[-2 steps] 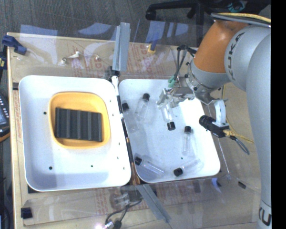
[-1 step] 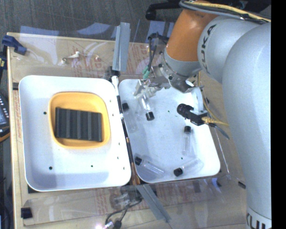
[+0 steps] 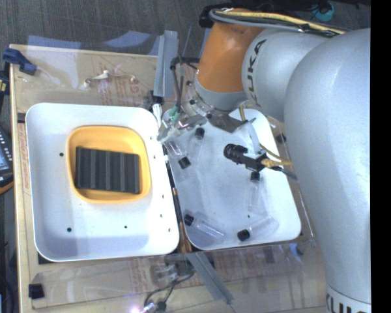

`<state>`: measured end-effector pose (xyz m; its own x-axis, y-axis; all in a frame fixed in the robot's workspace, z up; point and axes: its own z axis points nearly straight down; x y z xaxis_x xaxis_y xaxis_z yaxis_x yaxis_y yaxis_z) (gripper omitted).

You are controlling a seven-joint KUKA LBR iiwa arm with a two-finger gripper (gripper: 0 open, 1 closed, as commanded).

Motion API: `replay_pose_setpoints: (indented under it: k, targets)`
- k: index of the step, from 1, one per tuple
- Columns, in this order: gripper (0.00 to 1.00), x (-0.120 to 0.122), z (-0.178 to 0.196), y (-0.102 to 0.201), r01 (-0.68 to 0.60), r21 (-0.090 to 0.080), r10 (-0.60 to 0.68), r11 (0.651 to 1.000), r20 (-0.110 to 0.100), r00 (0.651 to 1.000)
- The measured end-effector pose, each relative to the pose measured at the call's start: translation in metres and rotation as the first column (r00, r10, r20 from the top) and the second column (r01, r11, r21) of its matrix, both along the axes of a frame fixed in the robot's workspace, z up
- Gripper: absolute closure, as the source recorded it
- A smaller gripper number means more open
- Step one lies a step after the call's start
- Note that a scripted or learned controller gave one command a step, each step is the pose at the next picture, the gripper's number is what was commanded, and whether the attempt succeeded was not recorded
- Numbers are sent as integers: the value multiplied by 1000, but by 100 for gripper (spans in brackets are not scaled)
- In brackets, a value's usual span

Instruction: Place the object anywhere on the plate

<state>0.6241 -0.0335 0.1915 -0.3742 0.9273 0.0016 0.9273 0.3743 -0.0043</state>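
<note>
Arm (image 3: 300, 109) lettering "KUKA", partly visible

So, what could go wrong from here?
1. The gripper hangs over the right bin's top-left corner, close to the wall; it may bump the rim.
2. The clear tubes with black caps are hard to see and could slip.
3. The yellow plate sits in the left bin; a carried tube must cross both rims.
</note>
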Motion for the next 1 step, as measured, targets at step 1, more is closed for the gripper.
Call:
replay_pose_setpoints:
  k: [1]
  targets:
    - [0, 0, 0, 0, 1, 0, -1, 1000, 1, 1000]
